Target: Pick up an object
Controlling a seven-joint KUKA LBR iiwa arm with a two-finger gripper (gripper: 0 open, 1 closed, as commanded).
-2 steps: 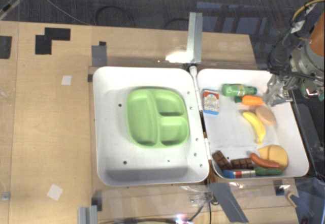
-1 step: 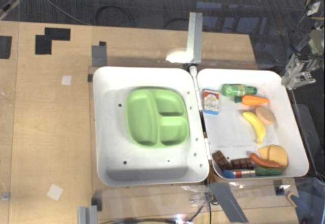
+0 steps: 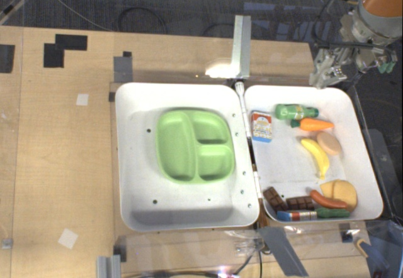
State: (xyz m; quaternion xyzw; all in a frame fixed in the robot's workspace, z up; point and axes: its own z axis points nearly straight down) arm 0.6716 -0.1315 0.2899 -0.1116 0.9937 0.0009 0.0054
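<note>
The right bin (image 3: 359, 119) holds several toy foods. A green bottle (image 3: 296, 111) and an orange carrot (image 3: 316, 124) lie at its far side. A small red and white carton (image 3: 262, 126) stands near the left wall. A yellow banana (image 3: 317, 155) and a pink oval piece (image 3: 329, 143) lie in the middle. At the near edge lie a yellow bun (image 3: 345, 191), a red sausage (image 3: 329, 200) and brown chocolate pieces (image 3: 273, 196). My gripper (image 3: 330, 70) hangs above the bin's far right rim, open, with nothing between its fingers.
The left bin (image 3: 135, 163) holds a green divided plate (image 3: 194, 145). A metal post (image 3: 241, 50) rises behind the divider between the bins. A blue and red marker (image 3: 296, 214) and a green piece (image 3: 332, 212) lie against the right bin's near wall.
</note>
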